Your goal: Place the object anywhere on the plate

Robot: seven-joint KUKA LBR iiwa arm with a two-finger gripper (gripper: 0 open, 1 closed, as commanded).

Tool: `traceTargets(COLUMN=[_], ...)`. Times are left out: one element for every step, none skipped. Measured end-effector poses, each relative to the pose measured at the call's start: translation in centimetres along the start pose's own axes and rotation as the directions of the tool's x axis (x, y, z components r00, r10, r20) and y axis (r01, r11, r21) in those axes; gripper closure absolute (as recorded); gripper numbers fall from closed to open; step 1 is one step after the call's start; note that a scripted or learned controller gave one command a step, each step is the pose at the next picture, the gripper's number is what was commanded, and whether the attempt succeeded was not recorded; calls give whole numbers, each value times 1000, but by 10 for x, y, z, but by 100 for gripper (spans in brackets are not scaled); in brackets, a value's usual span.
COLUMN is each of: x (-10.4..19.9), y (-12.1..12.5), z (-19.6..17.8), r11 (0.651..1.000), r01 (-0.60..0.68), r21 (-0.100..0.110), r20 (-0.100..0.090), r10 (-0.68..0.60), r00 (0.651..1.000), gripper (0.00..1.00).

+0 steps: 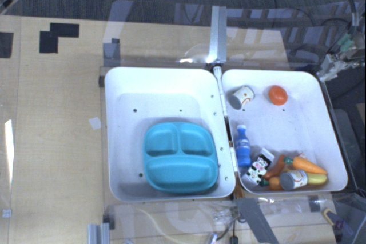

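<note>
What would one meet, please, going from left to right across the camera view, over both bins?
Blue divided plate in the left bin → blue bottle → orange ball → carrot near the right bin's right wall.

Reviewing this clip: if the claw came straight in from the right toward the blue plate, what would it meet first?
Likely the right bin's outer wall if low; past it, the blue bottle beside the divider, before the plate. Height is unclear.
</note>
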State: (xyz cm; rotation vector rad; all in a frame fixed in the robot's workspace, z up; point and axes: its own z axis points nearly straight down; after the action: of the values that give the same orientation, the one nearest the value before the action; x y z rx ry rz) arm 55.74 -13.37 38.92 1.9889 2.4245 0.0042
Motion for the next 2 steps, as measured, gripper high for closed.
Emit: traceTargets(x=[18,57], y=[45,74], z=[-47,7], r11=[900,886], r01=[-436,-464], r21=[-1,3], r20=[0,0], r10=[436,464], r00=[900,886], gripper=[100,100])
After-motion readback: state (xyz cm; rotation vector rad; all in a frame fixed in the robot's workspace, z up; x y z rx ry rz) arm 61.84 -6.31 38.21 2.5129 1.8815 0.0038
